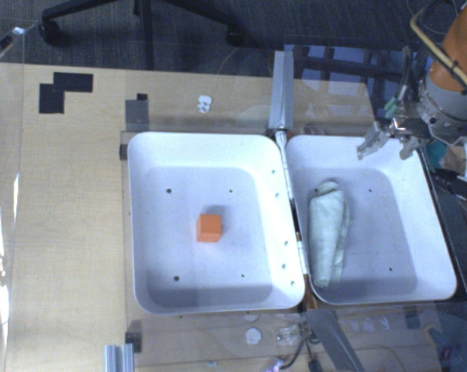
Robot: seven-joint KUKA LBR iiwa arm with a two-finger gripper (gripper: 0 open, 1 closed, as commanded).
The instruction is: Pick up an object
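Note:
An orange cube [209, 228] lies near the middle of the left bin [152, 177]. A rolled pale cloth [327, 232] lies lengthwise in the left half of the right bin [420, 231]. My gripper [389, 146] hangs over the far right part of the right bin, above its back rim. Its two fingers are spread apart with nothing between them. It is well clear of the cloth, up and to the right of it.
A metal divider rail [279, 99] runs back from between the two bins. The wooden bench [55, 223] stretches to the left of the bins. Black tape marks [63, 90] sit on the bench at the far left.

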